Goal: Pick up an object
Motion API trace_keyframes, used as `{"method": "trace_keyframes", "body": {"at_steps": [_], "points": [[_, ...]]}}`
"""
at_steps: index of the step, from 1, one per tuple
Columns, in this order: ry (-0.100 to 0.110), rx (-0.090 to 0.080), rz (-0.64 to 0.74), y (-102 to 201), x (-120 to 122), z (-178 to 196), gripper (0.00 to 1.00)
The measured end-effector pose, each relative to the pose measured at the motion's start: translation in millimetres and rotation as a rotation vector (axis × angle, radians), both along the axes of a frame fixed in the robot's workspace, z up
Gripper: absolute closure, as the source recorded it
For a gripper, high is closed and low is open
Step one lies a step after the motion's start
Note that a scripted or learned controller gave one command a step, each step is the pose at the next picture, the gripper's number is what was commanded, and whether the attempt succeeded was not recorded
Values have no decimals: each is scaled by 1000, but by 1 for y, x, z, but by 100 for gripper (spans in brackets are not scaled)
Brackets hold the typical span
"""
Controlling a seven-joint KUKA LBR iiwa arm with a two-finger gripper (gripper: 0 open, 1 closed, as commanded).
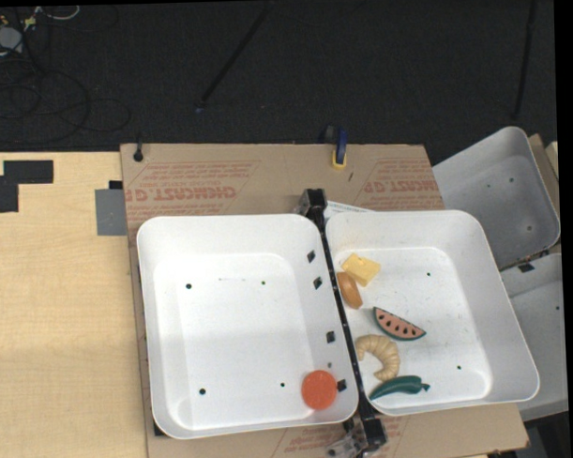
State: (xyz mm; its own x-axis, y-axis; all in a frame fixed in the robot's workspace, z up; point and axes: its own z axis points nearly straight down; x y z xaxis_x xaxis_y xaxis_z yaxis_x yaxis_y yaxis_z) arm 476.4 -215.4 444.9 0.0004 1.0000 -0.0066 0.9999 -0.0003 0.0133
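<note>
- Orange disc [318,389]: flat on the floor of the left bin [166,274], just left of the black centre strip [324,288], at the strip's near end.
- Yellow cheese wedge [362,268]: in the right bin [476,292], just right of the strip, toward its far half.
- Orange-brown oval piece [350,290]: touching the near side of the cheese and closer to the strip, almost against it.
- Watermelon slice [398,325]: red face up, green rind on its near edge, right of the strip around its middle, apart from the oval piece.
- Tan curved piece [380,354], croissant-like: right of the strip toward its near half, just nearer than the watermelon.
- Green pepper [398,388]: lying on its side, right of the strip at its near end, just below the tan piece.
- All 6 toys lie loose on the bin floors, 1 in the left bin and 5 in the right.
- Jaw state: cannot tell.
- Both bins sit on a cardboard sheet [266,177] with red print, which runs beyond the strip's far end.
- Blue and yellow clamp [338,148]: on the cardboard's far edge, beyond the strip's far end.
- Wooden bench top [55,325]: well left of the strip, with black tape patches [22,176] and 1 grey patch [108,211].
- Grey metal sheet [506,187]: well right of the strip, past the right bin's far corner.
</note>
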Motion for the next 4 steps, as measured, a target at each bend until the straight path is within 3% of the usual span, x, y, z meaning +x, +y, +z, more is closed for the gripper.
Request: {"method": "trace_keyframes", "body": {"at_steps": [1,2,3,4], "points": [[18,10,7,82,2,-39,100],[15,4,-4,13,-1,-30,100],[19,10,8,84,27,-87,100],[20,6,-6,19,-3,-120,100]]}}
